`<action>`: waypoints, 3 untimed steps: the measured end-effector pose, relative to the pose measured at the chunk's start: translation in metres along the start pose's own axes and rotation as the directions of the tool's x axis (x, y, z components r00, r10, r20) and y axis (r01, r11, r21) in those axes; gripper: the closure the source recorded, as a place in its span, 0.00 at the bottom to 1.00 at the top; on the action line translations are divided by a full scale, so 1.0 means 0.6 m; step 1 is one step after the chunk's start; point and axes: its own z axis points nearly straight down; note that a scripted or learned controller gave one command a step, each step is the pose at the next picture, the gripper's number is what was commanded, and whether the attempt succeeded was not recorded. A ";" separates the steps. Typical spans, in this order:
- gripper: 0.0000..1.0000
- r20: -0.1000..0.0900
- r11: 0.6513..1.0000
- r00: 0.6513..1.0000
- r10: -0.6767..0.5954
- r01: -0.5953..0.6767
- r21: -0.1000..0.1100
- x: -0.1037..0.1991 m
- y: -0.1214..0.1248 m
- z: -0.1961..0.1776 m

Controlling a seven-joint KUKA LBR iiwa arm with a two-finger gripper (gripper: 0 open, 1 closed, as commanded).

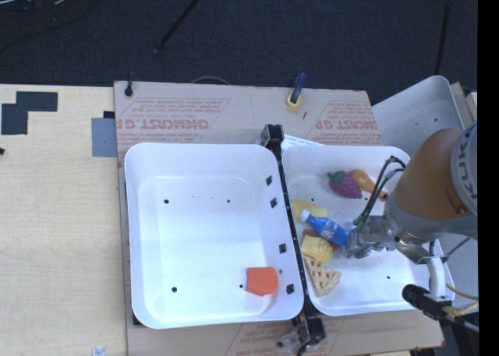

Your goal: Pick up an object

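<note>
Grey arm (437, 191) hiding right bin's (390, 304) edge, tool (357, 247) beside blue bottle (326, 228), grip unclear.

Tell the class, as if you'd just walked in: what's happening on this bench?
A robot arm reaches from the right into the right bin, its gripper low beside a blue bottle among toy food: corn, a waffle, purple grapes. An orange block lies in the left bin.
</note>
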 end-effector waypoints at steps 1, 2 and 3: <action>1.00 -0.001 1.000 1.000 0.007 -0.007 0.002 -0.001 -0.001 -0.015; 1.00 0.006 1.000 1.000 -0.024 0.024 -0.004 -0.002 0.026 0.049; 1.00 0.004 1.000 1.000 -0.019 0.019 -0.003 -0.003 0.025 0.031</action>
